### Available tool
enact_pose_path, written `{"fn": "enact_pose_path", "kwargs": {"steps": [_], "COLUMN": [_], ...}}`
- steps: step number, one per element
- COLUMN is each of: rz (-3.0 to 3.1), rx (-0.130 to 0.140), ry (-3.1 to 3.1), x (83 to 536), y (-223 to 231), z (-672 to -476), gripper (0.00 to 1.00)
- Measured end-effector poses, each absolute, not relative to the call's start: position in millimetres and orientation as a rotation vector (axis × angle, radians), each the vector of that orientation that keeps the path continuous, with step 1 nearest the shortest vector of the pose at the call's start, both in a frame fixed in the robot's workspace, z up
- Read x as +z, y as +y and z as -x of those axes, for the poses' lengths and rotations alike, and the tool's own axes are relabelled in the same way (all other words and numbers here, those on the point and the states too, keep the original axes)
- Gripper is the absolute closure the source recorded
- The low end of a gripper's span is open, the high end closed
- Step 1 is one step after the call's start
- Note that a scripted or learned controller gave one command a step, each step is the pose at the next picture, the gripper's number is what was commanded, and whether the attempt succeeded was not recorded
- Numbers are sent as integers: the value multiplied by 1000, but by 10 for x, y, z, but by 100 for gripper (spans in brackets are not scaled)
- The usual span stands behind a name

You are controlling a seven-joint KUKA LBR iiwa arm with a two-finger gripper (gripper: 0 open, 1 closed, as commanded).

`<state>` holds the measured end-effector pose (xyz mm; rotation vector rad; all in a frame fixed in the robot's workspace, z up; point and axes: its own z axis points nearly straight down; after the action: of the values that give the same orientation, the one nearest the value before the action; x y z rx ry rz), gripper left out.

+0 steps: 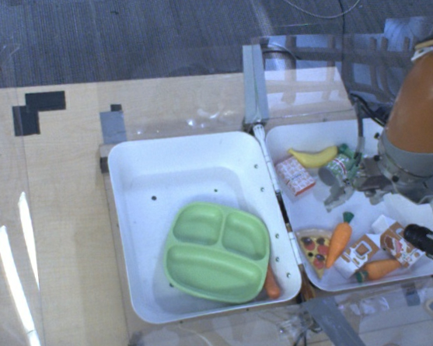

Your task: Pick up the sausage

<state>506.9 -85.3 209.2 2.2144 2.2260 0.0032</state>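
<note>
A reddish-brown sausage lies in the left bin at its front right corner. It is partly tucked under the edge of the green divided plate. The gripper hangs over the right bin, just below the banana and a small can. It is well to the right of the sausage and further back, across the wall between the bins. Nothing shows held in it.
The right bin holds a red-and-white packet, a pizza slice, two carrots and small cartons. The grey and orange arm covers that bin's right side. A metal frame stands behind the bins.
</note>
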Motion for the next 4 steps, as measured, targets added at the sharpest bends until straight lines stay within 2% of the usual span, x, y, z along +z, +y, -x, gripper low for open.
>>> {"fn": "enact_pose_path", "kwargs": {"steps": [1, 2, 3, 4], "rz": [-2097, -1918, -1942, -1635], "rx": [10, 6, 6, 13], "ry": [2321, 2481, 2462, 2653], "x": [894, 971, 1532, 939], "y": [-1665, -1189, -1411, -1028], "z": [-5197, -5498, -5336, -5328], "gripper": [0, 0, 0, 0]}}
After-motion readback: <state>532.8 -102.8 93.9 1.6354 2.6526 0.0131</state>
